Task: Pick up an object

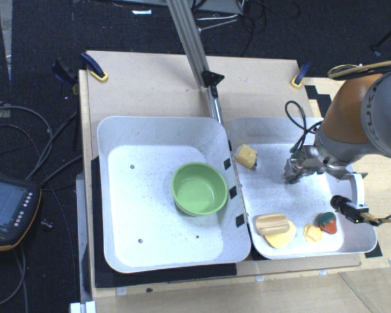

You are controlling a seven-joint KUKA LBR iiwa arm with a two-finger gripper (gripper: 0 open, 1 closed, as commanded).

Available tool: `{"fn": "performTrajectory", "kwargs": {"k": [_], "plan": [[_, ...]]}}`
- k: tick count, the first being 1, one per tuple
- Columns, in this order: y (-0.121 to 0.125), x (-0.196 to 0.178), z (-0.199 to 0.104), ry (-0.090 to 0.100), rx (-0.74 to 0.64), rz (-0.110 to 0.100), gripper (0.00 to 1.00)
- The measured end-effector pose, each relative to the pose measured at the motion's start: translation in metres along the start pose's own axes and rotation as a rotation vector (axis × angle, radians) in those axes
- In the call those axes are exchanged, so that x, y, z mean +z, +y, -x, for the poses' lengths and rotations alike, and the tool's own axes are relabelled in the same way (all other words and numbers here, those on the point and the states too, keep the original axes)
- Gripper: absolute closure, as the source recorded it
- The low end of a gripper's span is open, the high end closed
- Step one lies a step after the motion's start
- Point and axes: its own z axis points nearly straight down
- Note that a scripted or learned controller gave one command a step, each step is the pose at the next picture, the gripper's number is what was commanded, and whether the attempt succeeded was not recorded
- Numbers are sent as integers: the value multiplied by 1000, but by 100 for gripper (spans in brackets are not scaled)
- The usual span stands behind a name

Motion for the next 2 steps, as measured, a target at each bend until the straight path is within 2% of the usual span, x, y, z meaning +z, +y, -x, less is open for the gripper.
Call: {"fn": "performTrajectory", "kwargs": {"k": [1,2], "plan": [[-3,-62,2,-1,0,5,100],[8,-111,1,-1,0,4,100]]}}
